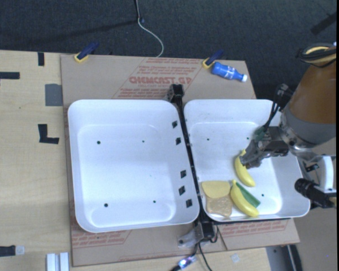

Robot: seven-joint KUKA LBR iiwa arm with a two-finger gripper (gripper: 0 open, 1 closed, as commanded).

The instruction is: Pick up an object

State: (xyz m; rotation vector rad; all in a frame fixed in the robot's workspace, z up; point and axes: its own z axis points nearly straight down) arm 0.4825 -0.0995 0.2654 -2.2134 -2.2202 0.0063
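Note:
In the right bin [214, 120] lie two yellow bananas. One banana [243, 173] rests just below my gripper [250, 158], whose fingertips hang right at its upper end. The other banana [243, 201] lies near the bin's front edge, with a green item [249, 195] beside it. A yellow sponge-like piece [215, 188] and a tan bread-like piece [220, 206] sit at the bin's front left corner. The arm comes in from the right over the bin's right rim.
The left bin [124, 162] stands beside the right one, with a black divider [182, 145] between them. A blue bottle [228, 71] lies on the cardboard behind the bins. A cable [147, 27] runs across the dark backdrop.

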